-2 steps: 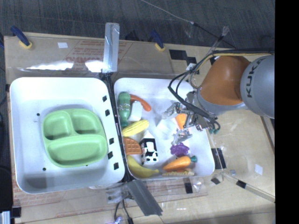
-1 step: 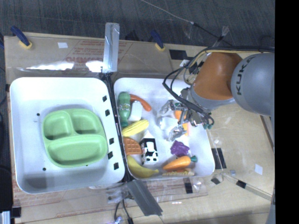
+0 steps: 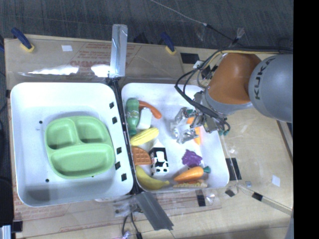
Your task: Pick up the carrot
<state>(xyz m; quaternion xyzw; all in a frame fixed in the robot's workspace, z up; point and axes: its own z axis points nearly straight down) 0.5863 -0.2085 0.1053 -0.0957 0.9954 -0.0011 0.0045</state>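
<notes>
Carrot (image 3: 190,174): lies in the right bin (image 3: 172,91), near that bin's front right corner, just inside the front wall. Its long axis runs nearly along the front wall, tilted slightly, with the green leafy end toward the right wall and the orange tip pointing toward the left, close to the banana.
Arm (image 3: 271,86): comes in over the right side of the counter (image 3: 259,176), its orange band above the right bin's far right part.
Jaws (image 3: 185,126): hang over the middle right of the right bin, well apart from the carrot; the metal parts blur together, so I cannot tell whether they are wide or narrow, and something small and orange beside them may be a toy piece.
Purple toy (image 3: 191,158): just behind the carrot, between it and the jaws.
Cow toy (image 3: 159,161): black and white, left of the carrot.
Banana (image 3: 149,180): along the front wall, toward the front left corner of the right bin.
Corn (image 3: 144,136): yellow, near the bin's left wall.
Green bottle (image 3: 132,112): against the left wall, toward the back.
Left bin (image 3: 30,98): holds a green divided plate (image 3: 79,147).
</notes>
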